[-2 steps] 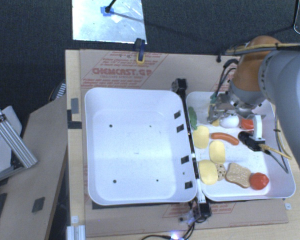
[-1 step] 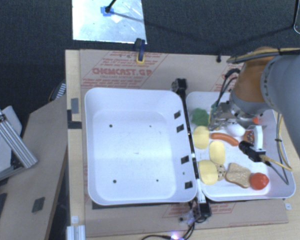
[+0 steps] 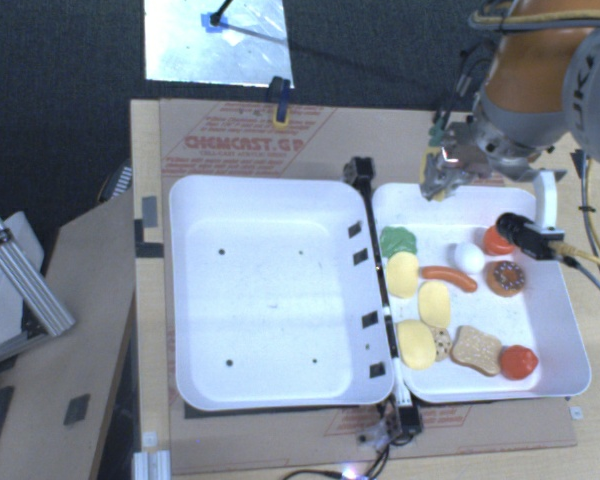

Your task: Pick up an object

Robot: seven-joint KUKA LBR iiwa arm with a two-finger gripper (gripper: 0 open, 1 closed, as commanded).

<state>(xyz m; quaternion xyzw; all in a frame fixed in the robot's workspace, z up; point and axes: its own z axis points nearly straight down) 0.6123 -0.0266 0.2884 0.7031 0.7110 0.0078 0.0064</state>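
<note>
Above the counter (image 3: 100, 268), the right bin (image 3: 565, 318) holds the toy foods, so lower the end effector (image 3: 442, 183), whose state cannot be told here, squarely from the far rim over one isolated item such as the sausage (image 3: 448, 278).

Red print runs across the brown cardboard sheet (image 3: 250, 133) under the bins, in the upper middle of the frame, just above the left bin (image 3: 270, 288). The large line seems to read "CHEMCAST GP", though the letters are blurred. Smaller red lines around it are too small to read.
</note>
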